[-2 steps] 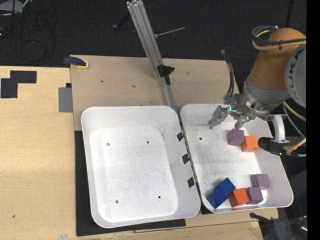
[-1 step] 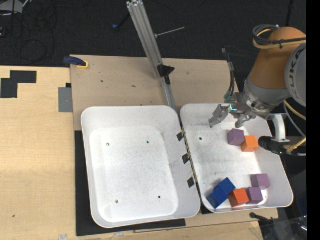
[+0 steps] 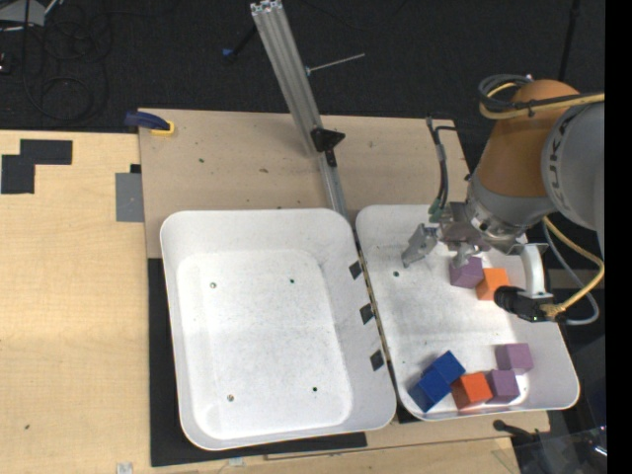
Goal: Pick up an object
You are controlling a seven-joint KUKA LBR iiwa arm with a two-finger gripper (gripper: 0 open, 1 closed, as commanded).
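Observation:
My gripper (image 3: 437,252) hangs over the upper part of the right bin (image 3: 425,309), its fingers spread open with nothing between them. A purple block (image 3: 466,272) lies just beside the right finger, with an orange block (image 3: 492,283) touching it on the right. In the bin's near right corner sit a blue block (image 3: 437,380), an orange block (image 3: 473,390) and two purple blocks (image 3: 513,356) (image 3: 505,386). The grey arm with its orange band (image 3: 523,136) comes in from the right.
The left bin (image 3: 188,265) lies beside the right one, with black clips (image 3: 366,313) along the shared rim. A slanted aluminium post (image 3: 293,77) rises behind the bins. Cables (image 3: 563,304) trail off the wrist at the right.

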